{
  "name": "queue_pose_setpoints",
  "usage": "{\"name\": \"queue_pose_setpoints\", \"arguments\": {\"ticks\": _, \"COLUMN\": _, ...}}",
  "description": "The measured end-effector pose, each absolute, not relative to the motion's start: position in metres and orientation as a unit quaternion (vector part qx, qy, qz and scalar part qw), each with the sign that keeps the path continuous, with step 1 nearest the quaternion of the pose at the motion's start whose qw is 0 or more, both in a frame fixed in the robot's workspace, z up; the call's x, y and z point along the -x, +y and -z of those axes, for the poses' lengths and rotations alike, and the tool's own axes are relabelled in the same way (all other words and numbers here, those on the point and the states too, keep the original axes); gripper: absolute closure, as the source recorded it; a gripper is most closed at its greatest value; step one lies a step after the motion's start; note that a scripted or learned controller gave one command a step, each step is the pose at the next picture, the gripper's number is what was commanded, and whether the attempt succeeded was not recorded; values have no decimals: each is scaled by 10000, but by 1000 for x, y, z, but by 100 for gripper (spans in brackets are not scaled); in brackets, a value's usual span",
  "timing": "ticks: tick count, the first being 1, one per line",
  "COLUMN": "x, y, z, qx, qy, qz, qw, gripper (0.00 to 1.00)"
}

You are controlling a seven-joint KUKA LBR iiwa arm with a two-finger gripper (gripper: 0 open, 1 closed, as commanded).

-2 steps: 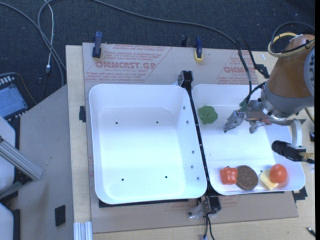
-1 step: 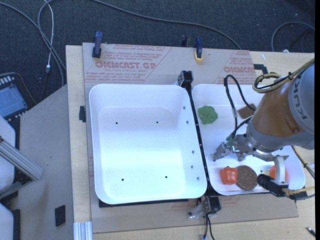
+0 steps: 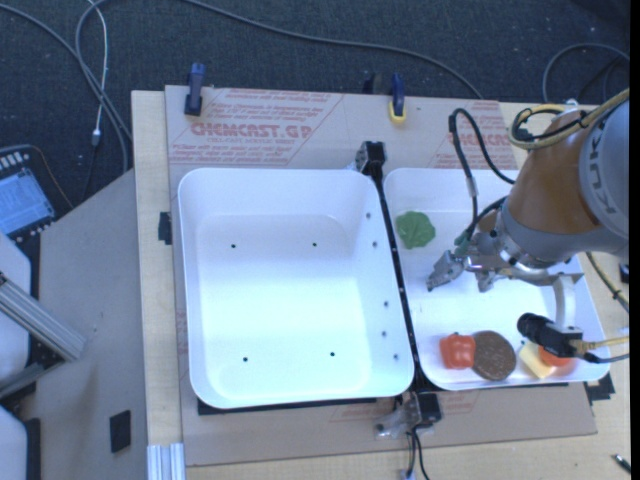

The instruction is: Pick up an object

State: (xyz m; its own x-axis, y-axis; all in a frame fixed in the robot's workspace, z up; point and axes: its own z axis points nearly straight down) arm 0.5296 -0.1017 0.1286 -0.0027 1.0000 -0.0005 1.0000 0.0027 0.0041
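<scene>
**Arm poised over the right bin, nothing in its grasp**

Dark carpet and loose cables ring the table (image 3: 150, 268), where two white bins are clamped side by side. The left bin (image 3: 200, 298) is bare; the right bin (image 3: 430, 193) holds everything. The hand (image 3: 465, 270) hangs over its middle, fingers spread, gripping nothing. A green object (image 3: 415, 230) lies just beside it; a brown disc (image 3: 493, 355), red piece (image 3: 457, 350) and yellow block (image 3: 537, 361) crowd the near wall. The wrist hides the bin's far right side.
</scene>
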Motion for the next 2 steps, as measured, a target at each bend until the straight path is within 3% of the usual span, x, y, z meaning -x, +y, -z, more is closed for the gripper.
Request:
{"name": "queue_pose_setpoints", "arguments": {"ticks": 1, "x": -609, "y": -142, "z": -94, "qx": -7069, "qy": 7073, "qz": -14, "qw": 24, "gripper": 0}}
{"name": "queue_pose_setpoints", "arguments": {"ticks": 2, "x": -550, "y": -91, "z": -88, "qx": -7064, "qy": 7079, "qz": 3, "qw": -14, "gripper": 0}}
